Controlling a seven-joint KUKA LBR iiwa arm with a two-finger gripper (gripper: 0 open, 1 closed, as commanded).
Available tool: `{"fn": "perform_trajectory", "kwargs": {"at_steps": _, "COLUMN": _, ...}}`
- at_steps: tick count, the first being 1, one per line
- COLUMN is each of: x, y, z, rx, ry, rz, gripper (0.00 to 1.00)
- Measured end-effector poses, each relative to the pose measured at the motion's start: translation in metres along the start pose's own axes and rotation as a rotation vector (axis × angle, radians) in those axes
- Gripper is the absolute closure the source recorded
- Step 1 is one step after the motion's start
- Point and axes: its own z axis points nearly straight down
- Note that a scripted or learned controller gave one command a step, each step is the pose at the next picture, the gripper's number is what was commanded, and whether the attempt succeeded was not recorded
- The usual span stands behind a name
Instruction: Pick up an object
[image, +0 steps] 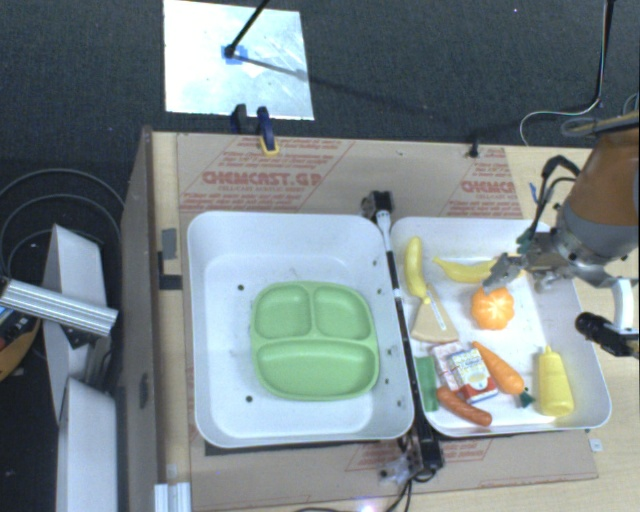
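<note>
A: Where is the gripper (508, 268)?

B: It hangs over the far part of the right bin (590, 400), just above the orange (493, 308) and touching or nearly touching the right end of a banana (462, 268). Whether its fingers stand apart or together cannot be told; they are too small and blurred.

A: What else lies in that bin?

B: A second banana (414, 266) by the left wall, a cheese wedge (434, 322), a small carton (463, 367), a carrot (499, 368), a sausage (464, 406) and a yellow bottle (553, 380) at the near right.

A: And the left bin (215, 300)?

B: It holds a green divided plate (314, 338), lying flat in the middle.
</note>
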Motion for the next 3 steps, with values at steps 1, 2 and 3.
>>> {"fn": "perform_trajectory", "kwargs": {"at_steps": 1, "x": 0.021, "y": 0.003, "z": 0.080, "rx": -0.009, "ry": -0.002, "rz": -0.006, "gripper": 0.00}}
{"fn": "perform_trajectory", "kwargs": {"at_steps": 2, "x": 0.020, "y": 0.005, "z": 0.065, "rx": -0.017, "ry": -0.004, "rz": -0.005, "gripper": 1.00}}
{"fn": "perform_trajectory", "kwargs": {"at_steps": 3, "x": 0.129, "y": -0.007, "z": -0.028, "rx": -0.018, "ry": -0.001, "rz": -0.013, "gripper": 1.00}}
